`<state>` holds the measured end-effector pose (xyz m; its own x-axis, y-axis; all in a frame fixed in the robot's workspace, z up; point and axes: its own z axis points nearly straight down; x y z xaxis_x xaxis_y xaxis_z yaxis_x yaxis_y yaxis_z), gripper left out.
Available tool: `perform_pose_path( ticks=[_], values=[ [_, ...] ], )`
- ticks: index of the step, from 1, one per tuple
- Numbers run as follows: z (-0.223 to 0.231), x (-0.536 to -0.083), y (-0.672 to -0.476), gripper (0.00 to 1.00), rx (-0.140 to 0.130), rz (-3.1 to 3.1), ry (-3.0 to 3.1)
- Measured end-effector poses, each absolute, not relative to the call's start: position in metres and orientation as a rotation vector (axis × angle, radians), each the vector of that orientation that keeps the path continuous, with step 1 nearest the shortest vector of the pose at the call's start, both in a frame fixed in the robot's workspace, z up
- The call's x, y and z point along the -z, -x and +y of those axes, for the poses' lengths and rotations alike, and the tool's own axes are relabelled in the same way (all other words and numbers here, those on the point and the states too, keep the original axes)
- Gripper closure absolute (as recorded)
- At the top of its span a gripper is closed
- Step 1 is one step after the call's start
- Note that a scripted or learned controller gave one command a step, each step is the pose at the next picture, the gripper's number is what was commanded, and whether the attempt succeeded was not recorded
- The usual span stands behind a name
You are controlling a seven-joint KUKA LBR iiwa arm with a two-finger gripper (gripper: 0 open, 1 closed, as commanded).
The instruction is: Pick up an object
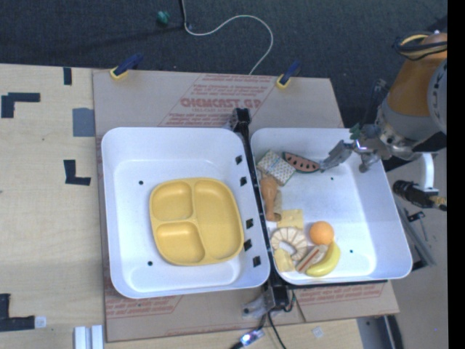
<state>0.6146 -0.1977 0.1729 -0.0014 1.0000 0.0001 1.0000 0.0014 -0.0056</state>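
Note:
Toy food lies along the left and front of the right bin (378, 217): an orange (321, 233), a banana (326, 262), a hot dog (311, 255), a pale ring-shaped piece (285, 240), a yellow cheese slice (292, 218), a tan bread piece (271, 195), a checked cracker (276, 167) and a dark red strip (301, 163). My gripper (349, 157) hangs over the bin's far right part, just right of the dark red strip. It is open, with nothing between its fingers (333, 156).
The left bin (123, 195) holds a yellow divided plate (196, 220). Both bins rest on a cardboard sheet (211, 104) held by clamps. A white cable (225, 24) loops across the dark floor behind. The arm (414, 100) stands at the right.

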Motion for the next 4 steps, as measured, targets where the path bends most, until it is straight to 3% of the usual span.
perform_pose_path(
  ticks=[1, 2, 3, 4],
  values=[
    [-0.198, -0.109, -0.611, 0.00, -0.007, -2.220, 2.217],
    [-0.197, -0.083, -0.611, 0.00, -0.005, -2.224, 2.219],
    [-0.197, -0.095, -0.612, 1.00, -0.001, -2.227, 2.219],
    [-0.201, -0.139, -0.616, 1.00, 0.002, -2.224, 2.221]
  ],
)
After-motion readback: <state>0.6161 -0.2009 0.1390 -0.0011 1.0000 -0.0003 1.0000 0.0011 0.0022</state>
